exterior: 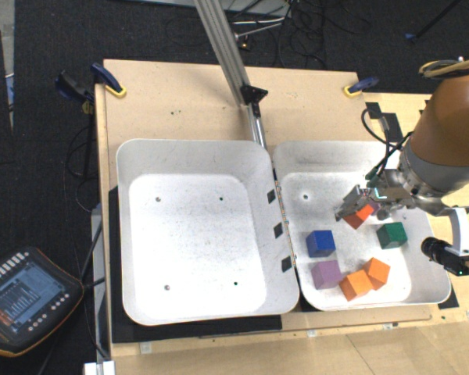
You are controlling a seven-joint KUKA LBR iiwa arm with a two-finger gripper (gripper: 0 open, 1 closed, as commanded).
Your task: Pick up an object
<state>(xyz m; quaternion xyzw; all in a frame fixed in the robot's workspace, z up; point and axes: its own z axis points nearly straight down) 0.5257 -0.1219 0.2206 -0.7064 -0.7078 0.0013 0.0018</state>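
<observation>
Small red-orange block (pixel 362 215) sits in the right white bin (pixel 297 166), toward its far right side, at the tips of the hand (pixel 356 210). We can't tell whether it's clamped. We'd confirm grip, then lift straight, clear of the green cube (pixel 392 235) just beside and the blue cube (pixel 321 243).

a tan wooden bench (pixel 187 100) stands on dark floor (pixel 39 170), cables (pixel 297 30) trailing behind it.
</observation>
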